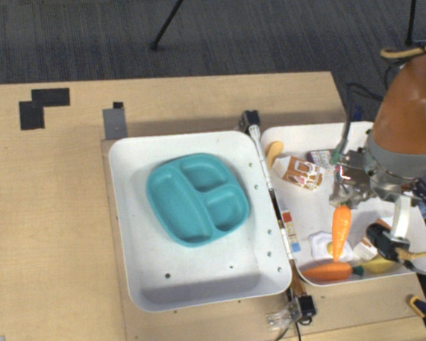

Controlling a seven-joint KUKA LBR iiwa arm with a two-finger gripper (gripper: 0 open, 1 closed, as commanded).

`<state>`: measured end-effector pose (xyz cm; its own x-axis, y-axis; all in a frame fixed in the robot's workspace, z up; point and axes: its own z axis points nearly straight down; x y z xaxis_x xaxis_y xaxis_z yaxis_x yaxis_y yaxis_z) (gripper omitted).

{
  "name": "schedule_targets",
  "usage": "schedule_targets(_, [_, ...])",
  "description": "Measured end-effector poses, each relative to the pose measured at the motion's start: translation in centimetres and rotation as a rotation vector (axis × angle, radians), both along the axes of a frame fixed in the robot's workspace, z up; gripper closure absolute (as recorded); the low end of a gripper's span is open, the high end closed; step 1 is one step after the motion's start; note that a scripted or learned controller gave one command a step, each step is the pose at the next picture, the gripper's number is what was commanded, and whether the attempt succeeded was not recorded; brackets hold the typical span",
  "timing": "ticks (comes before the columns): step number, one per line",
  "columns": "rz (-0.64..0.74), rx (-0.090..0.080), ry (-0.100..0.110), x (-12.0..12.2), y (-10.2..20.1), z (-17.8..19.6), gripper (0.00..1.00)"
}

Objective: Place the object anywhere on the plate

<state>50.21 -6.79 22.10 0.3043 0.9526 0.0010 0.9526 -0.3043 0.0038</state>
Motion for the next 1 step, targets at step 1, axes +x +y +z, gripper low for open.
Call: schedule_targets(1, [0.153,0.001,0.003,5.03,6.93,-3.81,1.0])
